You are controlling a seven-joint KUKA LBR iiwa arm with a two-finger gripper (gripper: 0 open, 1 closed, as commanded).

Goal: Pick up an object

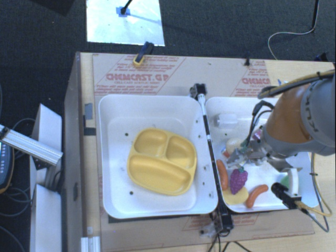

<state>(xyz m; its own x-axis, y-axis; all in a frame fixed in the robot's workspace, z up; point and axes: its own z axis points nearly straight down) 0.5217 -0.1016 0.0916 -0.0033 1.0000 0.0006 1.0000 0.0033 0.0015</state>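
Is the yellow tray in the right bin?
No, the yellow tray lies in the left bin.

I see purple grapes (pixel 238 180) in right bin (pixel 220 109), near side; orange sausages left (pixel 222 174) & right (pixel 256 195).

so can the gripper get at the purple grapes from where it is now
Probably yes: the gripper hovers just above the purple grapes in the right bin, nothing covering them, though an orange sausage lies close beside them.
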